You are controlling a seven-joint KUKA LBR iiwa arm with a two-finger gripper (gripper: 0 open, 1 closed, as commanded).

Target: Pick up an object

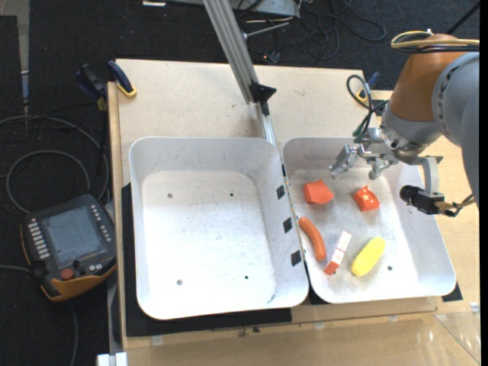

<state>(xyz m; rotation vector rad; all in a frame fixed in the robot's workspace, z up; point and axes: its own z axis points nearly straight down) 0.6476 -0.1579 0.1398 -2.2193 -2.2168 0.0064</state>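
Orange blocks: two (319, 192) (366, 198) in the right bin (427, 277)
My end effector (358, 162): above them — fingers spread wide, gripping nothing
Yellow piece (367, 257): near front

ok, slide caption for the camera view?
Open gripper over right bin, above five small objects, none held.

You're in a robotics lab: teach pendant (67, 244) at nine o'clock, loose cables (320, 14) at twelve, clamped bench (191, 97).

Grey arm (457, 97) – orange band (419, 82)
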